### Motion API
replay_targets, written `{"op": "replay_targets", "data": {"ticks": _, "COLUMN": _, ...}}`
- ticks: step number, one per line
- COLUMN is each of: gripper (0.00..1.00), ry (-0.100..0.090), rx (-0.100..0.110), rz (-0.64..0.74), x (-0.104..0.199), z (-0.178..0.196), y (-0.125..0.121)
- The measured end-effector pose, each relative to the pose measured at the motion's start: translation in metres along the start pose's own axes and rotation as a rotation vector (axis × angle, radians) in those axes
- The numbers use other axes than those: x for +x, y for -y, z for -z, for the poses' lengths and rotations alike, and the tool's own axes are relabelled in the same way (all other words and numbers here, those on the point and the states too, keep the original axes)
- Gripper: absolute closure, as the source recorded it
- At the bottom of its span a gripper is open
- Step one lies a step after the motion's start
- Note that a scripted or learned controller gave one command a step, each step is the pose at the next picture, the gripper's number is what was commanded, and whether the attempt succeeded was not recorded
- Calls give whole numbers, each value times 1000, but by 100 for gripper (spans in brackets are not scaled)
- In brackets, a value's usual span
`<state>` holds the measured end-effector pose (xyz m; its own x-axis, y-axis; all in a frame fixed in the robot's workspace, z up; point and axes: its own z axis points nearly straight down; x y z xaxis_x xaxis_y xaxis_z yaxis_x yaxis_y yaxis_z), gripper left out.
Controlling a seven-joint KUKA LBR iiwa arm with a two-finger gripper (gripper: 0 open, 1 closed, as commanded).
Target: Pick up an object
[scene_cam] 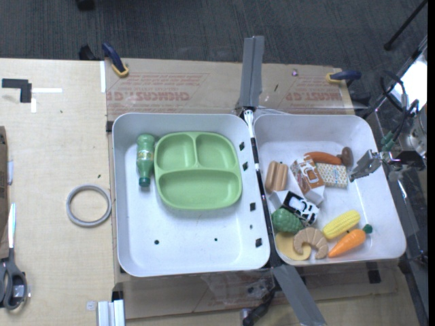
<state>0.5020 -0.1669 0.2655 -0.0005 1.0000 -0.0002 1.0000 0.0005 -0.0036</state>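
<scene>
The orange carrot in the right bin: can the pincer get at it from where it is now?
Probably yes. The carrot lies uncovered near the front of the right bin, touching only the corn. The pincer sits at that bin's right edge, with bare floor between them.

The right bin (380, 229) holds a cluster of toy foods toward its left and front sides. A hot dog (276, 176) stands near the left wall, with a small carton (307, 175) and a patterned cracker box (333, 174) beside it toward the middle. An orange sausage (323, 158) lies behind them. A black-and-white piece (300, 206) rests mid-left above a green vegetable (287, 221). Along the front edge sit a croissant (310, 240), a corn cob (340, 224) and a carrot (348, 242).
</scene>
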Motion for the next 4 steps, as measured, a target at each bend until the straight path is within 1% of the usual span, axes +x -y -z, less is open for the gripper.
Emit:
{"op": "replay_targets", "data": {"ticks": 1, "gripper": 0, "ry": 0, "rx": -6, "rz": 121, "x": 49, "z": -146, "y": -2}}
{"op": "replay_targets", "data": {"ticks": 2, "gripper": 0, "ry": 3, "rx": -23, "rz": 195, "x": 51, "z": -158, "y": -66}}
{"op": "replay_targets", "data": {"ticks": 3, "gripper": 0, "ry": 7, "rx": -26, "rz": 413, "x": 43, "z": -159, "y": -123}}
{"op": "replay_targets", "data": {"ticks": 4, "gripper": 0, "ry": 10, "rx": -23, "rz": 426, "x": 49, "z": -159, "y": -134}}
